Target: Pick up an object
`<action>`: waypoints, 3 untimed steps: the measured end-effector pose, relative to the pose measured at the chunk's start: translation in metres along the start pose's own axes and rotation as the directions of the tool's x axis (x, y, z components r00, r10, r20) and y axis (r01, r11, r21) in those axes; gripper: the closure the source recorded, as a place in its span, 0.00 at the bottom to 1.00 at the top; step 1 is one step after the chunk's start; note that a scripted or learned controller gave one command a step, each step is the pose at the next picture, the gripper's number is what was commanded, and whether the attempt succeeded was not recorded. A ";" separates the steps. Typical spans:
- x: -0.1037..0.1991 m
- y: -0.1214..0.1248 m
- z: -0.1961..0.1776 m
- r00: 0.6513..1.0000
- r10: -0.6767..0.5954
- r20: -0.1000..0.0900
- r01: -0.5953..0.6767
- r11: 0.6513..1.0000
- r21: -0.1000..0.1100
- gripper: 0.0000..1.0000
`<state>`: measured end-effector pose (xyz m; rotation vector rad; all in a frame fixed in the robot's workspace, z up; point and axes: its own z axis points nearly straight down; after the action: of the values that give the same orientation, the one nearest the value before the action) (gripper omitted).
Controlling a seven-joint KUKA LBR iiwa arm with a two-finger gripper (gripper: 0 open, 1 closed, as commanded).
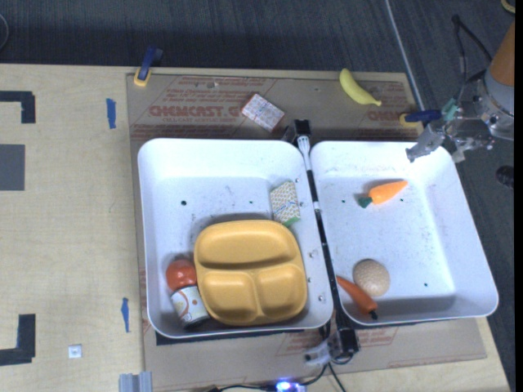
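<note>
Bench with two white bins: carrot (384,192) near right bin's (470,243) back edge, gripper (431,143) above back right corner, grasp state unreadable; approach step, next likely descent onto carrot.
</note>
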<state>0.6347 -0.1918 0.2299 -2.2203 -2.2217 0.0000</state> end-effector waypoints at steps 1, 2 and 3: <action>-0.026 -0.022 0.122 1.000 -0.005 0.003 0.005 1.000 -0.017 0.00; -0.003 -0.040 0.134 1.000 0.000 0.000 0.000 1.000 -0.002 0.00; 0.060 -0.094 0.145 1.000 0.000 0.001 0.000 1.000 -0.002 0.00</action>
<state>0.5408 -0.1317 0.0855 -2.2217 -2.2235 -0.0016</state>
